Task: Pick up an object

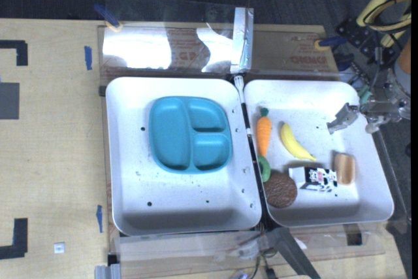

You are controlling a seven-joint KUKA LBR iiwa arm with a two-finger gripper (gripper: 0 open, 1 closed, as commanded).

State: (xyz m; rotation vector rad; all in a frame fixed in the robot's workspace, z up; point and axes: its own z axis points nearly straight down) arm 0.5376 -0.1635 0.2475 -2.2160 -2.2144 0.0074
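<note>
two bins (130, 206), one tray (191, 134), five toys (296, 142)

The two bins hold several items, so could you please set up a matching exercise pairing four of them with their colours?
Things:
1. divided tray
2. carrot
3. banana
4. round cookie

Colours:
A. yellow
B. dark brown
C. blue
D. orange

Pairs: 1-C, 2-D, 3-A, 4-B

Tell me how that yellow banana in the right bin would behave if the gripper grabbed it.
The banana looks like smooth moulded plastic, so probably stiff, light and a bit slippery. Its curved, tapering shape could pivot or squirt out between fingers. Lying flat, it seems unlikely to roll.
</note>
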